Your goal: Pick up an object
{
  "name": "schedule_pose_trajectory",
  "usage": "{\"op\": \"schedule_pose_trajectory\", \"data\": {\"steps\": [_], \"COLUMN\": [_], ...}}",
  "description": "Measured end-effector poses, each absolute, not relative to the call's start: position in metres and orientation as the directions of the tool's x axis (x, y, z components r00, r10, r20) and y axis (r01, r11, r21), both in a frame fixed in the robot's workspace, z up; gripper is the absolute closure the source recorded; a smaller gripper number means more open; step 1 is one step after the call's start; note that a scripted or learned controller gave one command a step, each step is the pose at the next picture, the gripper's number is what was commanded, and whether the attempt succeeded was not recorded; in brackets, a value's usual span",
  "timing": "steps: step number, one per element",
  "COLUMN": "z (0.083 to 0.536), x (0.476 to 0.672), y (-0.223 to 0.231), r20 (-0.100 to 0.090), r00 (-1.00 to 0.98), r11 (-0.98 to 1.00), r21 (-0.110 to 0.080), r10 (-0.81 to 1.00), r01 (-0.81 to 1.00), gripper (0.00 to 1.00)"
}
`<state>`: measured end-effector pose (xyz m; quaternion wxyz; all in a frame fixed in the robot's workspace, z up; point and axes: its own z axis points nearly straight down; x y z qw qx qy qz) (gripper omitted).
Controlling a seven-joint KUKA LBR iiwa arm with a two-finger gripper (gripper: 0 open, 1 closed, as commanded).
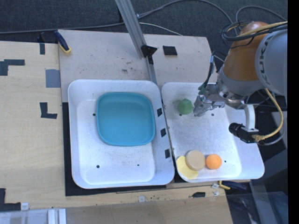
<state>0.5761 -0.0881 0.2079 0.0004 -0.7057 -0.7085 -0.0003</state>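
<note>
Fixed overhead slant onto both bins point(74, 125)

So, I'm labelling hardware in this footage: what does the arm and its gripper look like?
The arm is grey with a broad orange band above the wrist. Black and yellow cables loop around it. The gripper is small, metallic grey.

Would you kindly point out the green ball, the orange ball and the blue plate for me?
green ball point(185, 106), camera view, middle of its top.
orange ball point(213, 162), camera view, centre of its surface.
blue plate point(125, 119), camera view, its flat middle.
</note>
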Motion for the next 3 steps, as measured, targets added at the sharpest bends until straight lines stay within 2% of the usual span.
{"op": "schedule_pose_trajectory", "data": {"steps": [1, 3], "z": [0.221, 0.224], "x": [0.569, 0.54], "y": [-0.032, 0.073], "r20": [0.001, 0.001], "r00": [-0.005, -0.006], "r11": [0.005, 0.006], "r21": [0.001, -0.001], "r10": [1.0, 1.0], "r01": [1.0, 1.0], "gripper": [1.0, 1.0]}}
